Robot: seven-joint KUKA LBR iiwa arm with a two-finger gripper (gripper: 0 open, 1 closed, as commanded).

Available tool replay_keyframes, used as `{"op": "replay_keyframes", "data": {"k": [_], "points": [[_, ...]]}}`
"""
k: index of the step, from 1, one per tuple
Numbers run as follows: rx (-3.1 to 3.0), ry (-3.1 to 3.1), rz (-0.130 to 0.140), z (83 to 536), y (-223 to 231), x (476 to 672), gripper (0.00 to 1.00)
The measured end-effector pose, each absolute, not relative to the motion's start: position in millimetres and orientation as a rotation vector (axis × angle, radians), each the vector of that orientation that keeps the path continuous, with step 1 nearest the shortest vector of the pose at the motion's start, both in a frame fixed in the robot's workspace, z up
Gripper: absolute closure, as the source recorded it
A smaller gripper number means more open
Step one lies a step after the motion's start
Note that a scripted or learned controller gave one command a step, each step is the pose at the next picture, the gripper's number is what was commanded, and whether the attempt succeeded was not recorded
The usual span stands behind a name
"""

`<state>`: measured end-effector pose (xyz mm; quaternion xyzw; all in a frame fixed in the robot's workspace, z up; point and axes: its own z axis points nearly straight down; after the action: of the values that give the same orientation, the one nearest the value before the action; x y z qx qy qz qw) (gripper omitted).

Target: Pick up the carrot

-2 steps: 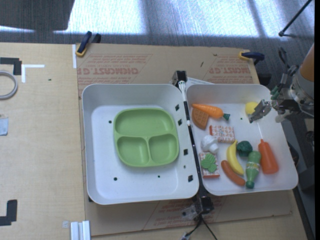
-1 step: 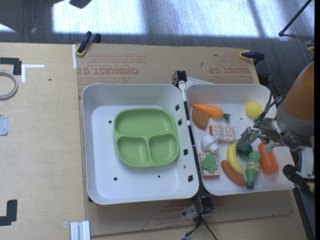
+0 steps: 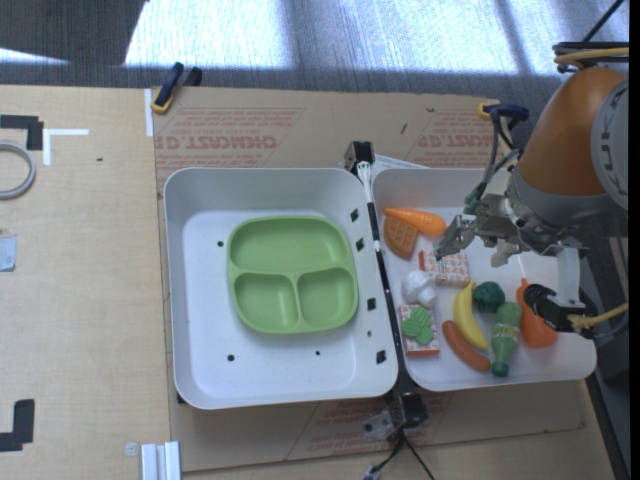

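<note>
The worktop [image 3: 80, 298] carries two white bins side by side. The left bin [image 3: 200, 368] holds a green divided plate [image 3: 293, 273]. The right bin [image 3: 560, 363] holds mixed toy food. The arm [image 3: 580, 138] reaches in over the right bin's far edge.

The jaws [image 3: 462, 236] hang above the middle of the right bin. Their opening cannot be told from this view, and nothing is seen held in them.

The carrot [image 3: 414, 219] lies at the right bin's far-left corner, near the divider between the bins, just beside a waffle-patterned piece [image 3: 401, 238]. Its long axis runs roughly parallel to the bin's far edge. It lies to the left of the jaws, slightly toward the far edge, close by; the coming move is judged to be short.
</note>
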<state>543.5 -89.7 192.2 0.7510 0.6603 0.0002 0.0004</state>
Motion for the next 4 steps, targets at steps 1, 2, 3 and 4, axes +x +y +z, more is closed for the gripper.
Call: {"op": "replay_keyframes", "data": {"k": [1,2,3,4], "points": [[2.387,2.043,-0.002,191.8,-59.4,612.0,0.00],[2.453,1.963,-0.002,98.9,-112.1,591.3,0.00],[2.556,1.826,-0.002,92.9,-92.3,635.1,0.00],[2.553,1.830,-0.004,102.4,-92.5,635.1,1.00]]}}
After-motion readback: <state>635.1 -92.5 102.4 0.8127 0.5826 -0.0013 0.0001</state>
